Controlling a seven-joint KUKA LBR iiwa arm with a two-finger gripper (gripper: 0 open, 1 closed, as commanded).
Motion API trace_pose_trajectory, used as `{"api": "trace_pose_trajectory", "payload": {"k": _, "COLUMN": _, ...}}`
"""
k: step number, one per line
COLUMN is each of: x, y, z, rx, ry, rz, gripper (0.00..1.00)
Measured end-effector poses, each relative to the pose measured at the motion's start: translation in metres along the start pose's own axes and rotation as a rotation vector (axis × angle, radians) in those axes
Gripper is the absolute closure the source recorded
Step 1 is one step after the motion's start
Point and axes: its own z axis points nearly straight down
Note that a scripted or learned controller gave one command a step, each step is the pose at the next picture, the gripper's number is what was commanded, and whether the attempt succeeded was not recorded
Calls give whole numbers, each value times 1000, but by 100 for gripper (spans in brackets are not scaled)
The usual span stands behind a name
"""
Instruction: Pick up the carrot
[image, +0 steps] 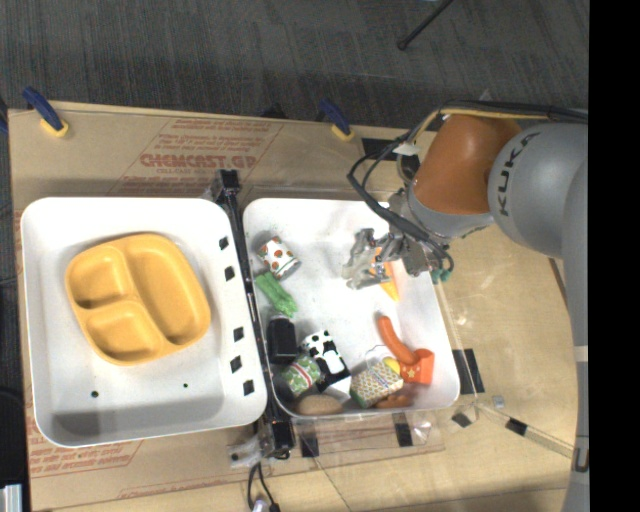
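The gripper (372, 257) is low in the right bin (318, 222), w/ a small orange carrot (389, 283) just under and beside it. Can't tell if it has the carrot yet, so the pick is prob. not done; lift is left.

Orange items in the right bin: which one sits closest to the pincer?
The small orange piece just below the pincer, near the bin's right wall. The longer orange item lies lower down, among the clutter at the bottom.

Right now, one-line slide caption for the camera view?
Gripper low in the right bin near a carrot; yellow tray in the left bin.
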Motion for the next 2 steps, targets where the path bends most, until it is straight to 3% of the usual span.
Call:
{"api": "trace_pose_trajectory", "payload": {"k": 1, "x": 0, "y": 0, "z": 0, "rx": 0, "ry": 0, "rz": -1, "gripper": 0}}
{"api": "trace_pose_trajectory", "payload": {"k": 2, "x": -2, "y": 1, "z": -11, "rx": 3, "ry": -7, "rz": -5, "gripper": 100}}
